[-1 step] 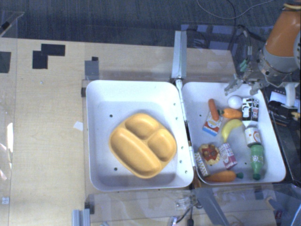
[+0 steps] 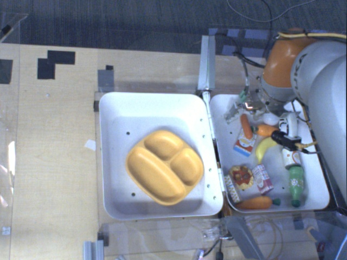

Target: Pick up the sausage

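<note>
A carrot (image 2: 255, 202) is seen at the near edge of the right bin (image 2: 325, 196), with a green bottle (image 2: 296, 184) upright-looking beside it toward the right. Just beyond lie a pizza slice (image 2: 242, 177) and a small red packet (image 2: 262, 179). Farther in, a banana (image 2: 264, 149) and a small carton (image 2: 245, 144) are found. The sausage (image 2: 246, 125) – a reddish-orange link – lies near the far left part of that bin, just below the gripper (image 2: 245, 105). Whether the gripper is wide or narrow cannot be told. In the left bin (image 2: 111, 145) a yellow divided plate (image 2: 165, 166) rests alone.
</note>
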You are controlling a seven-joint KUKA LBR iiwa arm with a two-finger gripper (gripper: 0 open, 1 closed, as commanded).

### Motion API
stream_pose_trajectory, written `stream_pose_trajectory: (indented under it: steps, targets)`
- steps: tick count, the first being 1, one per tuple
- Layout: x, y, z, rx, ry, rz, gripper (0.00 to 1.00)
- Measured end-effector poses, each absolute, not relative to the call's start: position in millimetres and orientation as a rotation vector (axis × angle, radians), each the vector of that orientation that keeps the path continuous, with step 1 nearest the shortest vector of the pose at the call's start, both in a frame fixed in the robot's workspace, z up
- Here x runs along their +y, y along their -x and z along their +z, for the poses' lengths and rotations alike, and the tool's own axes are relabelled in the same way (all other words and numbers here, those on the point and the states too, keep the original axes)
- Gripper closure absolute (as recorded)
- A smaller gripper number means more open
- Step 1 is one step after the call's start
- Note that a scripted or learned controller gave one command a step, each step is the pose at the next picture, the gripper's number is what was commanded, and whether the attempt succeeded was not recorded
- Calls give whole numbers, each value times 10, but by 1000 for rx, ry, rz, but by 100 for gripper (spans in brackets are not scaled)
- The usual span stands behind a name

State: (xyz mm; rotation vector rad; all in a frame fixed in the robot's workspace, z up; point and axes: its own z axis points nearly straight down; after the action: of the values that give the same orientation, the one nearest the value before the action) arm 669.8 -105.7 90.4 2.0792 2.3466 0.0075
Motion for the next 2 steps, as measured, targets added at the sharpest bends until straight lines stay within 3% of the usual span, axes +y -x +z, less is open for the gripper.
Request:
stream_pose_trajectory:
  steps: [1,2]
  targets:
    - [-710,-6707,1880,2223,-2211,9,0]
    - [-1146,-6701,917,2236,-2200,4,0]
